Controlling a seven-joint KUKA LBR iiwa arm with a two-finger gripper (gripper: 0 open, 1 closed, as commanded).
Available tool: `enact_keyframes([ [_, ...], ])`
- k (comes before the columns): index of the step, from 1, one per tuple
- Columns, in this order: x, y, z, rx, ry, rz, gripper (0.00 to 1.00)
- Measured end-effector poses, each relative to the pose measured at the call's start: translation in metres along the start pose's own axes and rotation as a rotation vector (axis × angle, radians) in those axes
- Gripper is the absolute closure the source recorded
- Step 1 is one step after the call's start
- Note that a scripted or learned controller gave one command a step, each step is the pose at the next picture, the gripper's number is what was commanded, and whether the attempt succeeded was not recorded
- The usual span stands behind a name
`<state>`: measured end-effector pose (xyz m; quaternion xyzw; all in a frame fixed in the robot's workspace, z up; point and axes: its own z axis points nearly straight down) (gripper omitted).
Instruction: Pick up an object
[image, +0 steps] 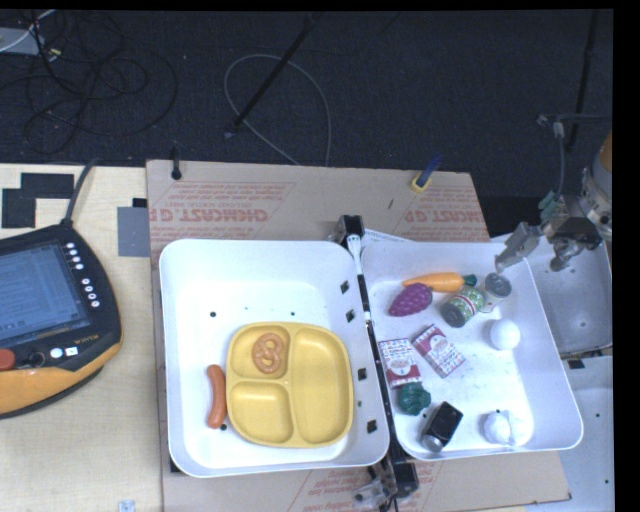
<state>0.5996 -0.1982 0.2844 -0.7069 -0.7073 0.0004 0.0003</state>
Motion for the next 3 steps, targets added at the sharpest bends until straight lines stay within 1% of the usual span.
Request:
enact_keyframes([
  [1,0.046,0.031,0.132,0.006,0.002,0.0,0.0],
  [2,0.107,0.044,0.197,0.002,0.001,0.0,0.0],
  [3,0.106,0.044,0.186,0.002,0.001,0.0,1.0],
])
